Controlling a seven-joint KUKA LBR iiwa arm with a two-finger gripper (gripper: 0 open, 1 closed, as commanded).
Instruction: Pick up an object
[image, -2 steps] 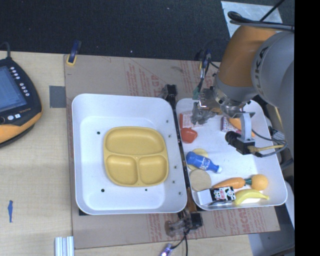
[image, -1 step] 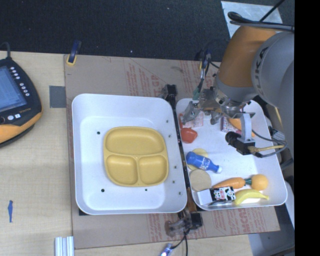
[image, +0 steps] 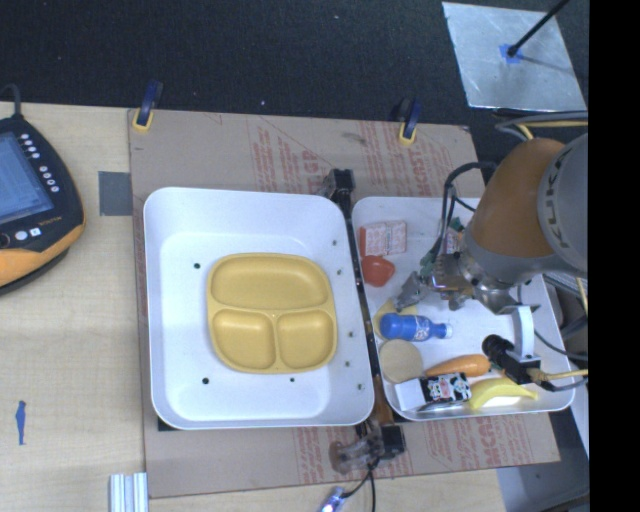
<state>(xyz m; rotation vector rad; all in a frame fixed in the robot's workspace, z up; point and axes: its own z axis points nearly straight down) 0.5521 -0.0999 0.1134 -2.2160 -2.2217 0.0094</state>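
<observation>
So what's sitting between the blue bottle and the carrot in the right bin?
In the camera view, a round tan disc lies between the blue bottle and the carrot, on the bin's white floor.

Teach pendant (image: 25, 205) at bench's left edge; blue clamps (image: 148, 101), possibly clips, hold cardboard (image: 250, 160).

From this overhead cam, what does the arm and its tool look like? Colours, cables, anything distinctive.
The arm is bulky and rounded: grey metallic casing with a broad orange band above the wrist. A thin dark cable loops along the side of the orange section. The tool is a small, dark metallic assembly of thin parts below the wrist. Detail there is too blurred to read any markings.
</observation>
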